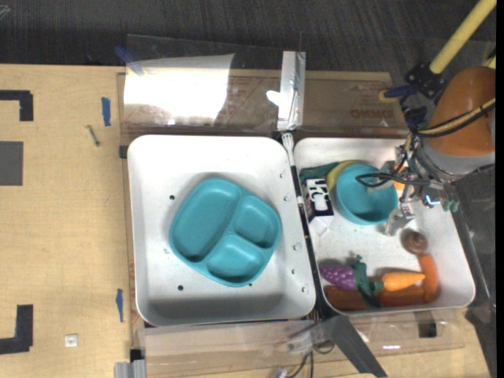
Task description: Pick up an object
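Observation:
In the right bin (461,235), a teal bowl (362,199) rests on a yellow-green piece (340,173) at the back. A black-and-white packet (316,195) lies at the bin's left wall. Along the front lie purple grapes (337,275), a carrot (402,281) with a green top, and a curved orange-brown sausage (428,278). A small brown round thing (415,242) sits near the right wall. My gripper (398,217) hangs over the bowl's right rim, just above the brown thing, with wires around its wrist.
The left bin (150,172) holds a teal divided plate (226,230) in its middle. A clear plastic sheet (197,93) and a metal bracket (291,89) stand behind the bins. The arm's orange band (466,113) is over the right bin's back right corner.

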### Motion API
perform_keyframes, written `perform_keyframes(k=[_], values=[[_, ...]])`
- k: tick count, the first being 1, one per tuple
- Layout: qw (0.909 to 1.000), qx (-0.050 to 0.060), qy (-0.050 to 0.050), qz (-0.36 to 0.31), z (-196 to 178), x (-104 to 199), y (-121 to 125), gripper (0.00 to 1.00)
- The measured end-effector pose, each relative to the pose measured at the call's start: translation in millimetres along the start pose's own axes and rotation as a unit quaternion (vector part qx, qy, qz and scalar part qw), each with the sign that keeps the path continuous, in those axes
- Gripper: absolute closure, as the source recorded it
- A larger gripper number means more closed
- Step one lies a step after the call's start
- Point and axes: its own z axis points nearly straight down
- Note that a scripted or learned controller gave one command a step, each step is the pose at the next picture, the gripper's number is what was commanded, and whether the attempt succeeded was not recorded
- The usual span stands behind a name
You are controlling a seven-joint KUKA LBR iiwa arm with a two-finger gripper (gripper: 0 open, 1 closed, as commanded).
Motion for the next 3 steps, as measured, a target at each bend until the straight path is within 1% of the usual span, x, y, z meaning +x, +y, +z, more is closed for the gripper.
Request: perform_keyframes(k=[1,2,3], values=[[0.9905,0.003,-0.002,-0.138,-1,-9,24,0.0],[0.9934,-0.01,0.026,-0.111,3,-32,4,0.0],[0.9919,-0.017,0.042,-0.119,4,-42,-3,0.0]])
